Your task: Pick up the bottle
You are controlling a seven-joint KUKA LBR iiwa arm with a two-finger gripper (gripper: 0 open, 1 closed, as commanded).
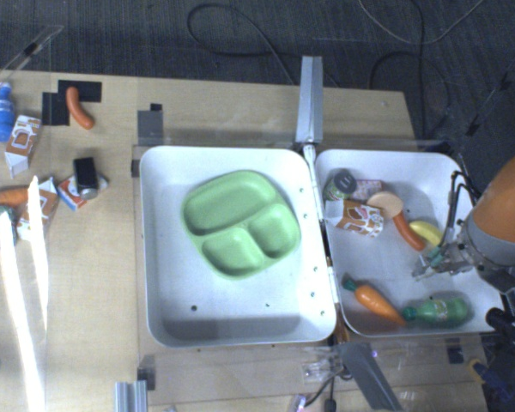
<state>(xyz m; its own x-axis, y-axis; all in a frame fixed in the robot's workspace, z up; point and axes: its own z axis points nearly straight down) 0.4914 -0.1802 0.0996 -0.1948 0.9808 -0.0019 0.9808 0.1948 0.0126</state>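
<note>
Along the near wall of the right bin [386,331]: one green bottle [436,312], lying on its side, cap end toward the left. Touching or just beside that end, a toy carrot [373,298], orange with a green top, lying at a slant.

Just beyond the bottle, toward the far side and apart from it: the gripper [435,264], reaching in from the right under the orange band [508,202] of the arm. It hangs over bare bin floor with nothing between its fingers; whether they stand wide or narrow cannot be told.

Far half of the same bin: a small printed carton [359,219]; a round tan piece [384,203] touching it; an orange sausage-like piece [408,231]; a yellow piece [425,231] beside that; a dark-capped jar [340,184] in the far left corner.

Left bin [167,312]: one green divided tray [242,223], three compartments, resting near the middle.

Bench [77,316], left of both bins: a blue bottle [2,112], two more small cartons, an orange sausage [80,110], a black block [86,173].
</note>
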